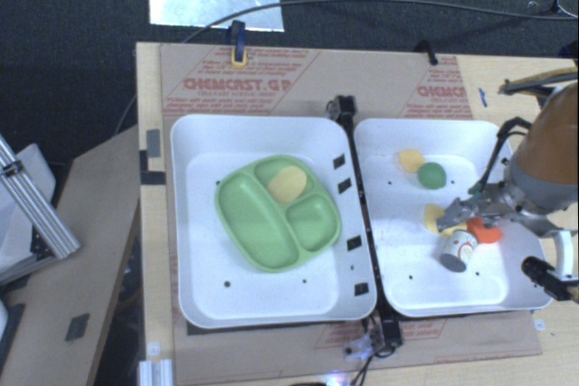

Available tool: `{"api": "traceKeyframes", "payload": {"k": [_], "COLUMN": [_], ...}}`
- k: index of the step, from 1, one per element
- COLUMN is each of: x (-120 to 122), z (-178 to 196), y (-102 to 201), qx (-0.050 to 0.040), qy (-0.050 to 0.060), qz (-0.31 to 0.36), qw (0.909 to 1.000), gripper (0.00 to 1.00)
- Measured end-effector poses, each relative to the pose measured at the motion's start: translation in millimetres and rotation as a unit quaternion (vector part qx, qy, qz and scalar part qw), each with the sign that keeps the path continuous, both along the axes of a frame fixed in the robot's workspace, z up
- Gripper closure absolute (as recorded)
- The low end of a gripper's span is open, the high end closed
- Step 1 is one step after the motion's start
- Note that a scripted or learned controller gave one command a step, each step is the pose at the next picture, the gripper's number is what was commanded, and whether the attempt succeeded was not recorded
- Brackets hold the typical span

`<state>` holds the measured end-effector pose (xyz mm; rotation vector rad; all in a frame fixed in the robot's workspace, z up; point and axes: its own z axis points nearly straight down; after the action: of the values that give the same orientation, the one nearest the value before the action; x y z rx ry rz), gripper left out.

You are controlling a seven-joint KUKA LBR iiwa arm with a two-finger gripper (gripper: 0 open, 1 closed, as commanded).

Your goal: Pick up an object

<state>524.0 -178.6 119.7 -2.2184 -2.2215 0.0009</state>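
In the right bin point(398, 285) lie a yellow piece point(411, 160), a green ball point(431, 175), another yellow piece point(433, 215), an orange object point(488, 234) and a small grey-and-white can point(457, 250) on its side. My gripper point(469, 216) hangs low over the middle right of this bin. It is just above the orange object and the can, and right of the second yellow piece. Its body hides part of the orange object. Whether anything sits in its grasp is not visible.
The left bin point(194, 285) holds a green divided plate point(262, 235) with a pale yellow object point(288, 183) in its upper compartment. A black divider point(357, 203) with clips runs between the bins. The arm point(547, 149) covers the right bin's far right side.
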Motion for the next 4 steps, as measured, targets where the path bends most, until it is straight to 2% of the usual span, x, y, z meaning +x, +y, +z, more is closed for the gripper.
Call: {"api": "traceKeyframes", "payload": {"k": [1, 2, 3, 4], "x": [3.9, 6.8, 14.0, 21.4], "z": [-29.6, -15.5, 30.7, 76.3], "y": [-4.0, -7.1, -12.1, -15.1], "qx": [-0.0054, -0.0097, -0.0017, -0.0018], "qy": [-0.007, -0.014, -0.004, -0.004], "qz": [-0.002, -0.002, 0.001, 0.002], "qw": [1.0, 0.9999, 1.0, 1.0], "gripper": [0.0, 1.0, 1.0, 1.0]}}
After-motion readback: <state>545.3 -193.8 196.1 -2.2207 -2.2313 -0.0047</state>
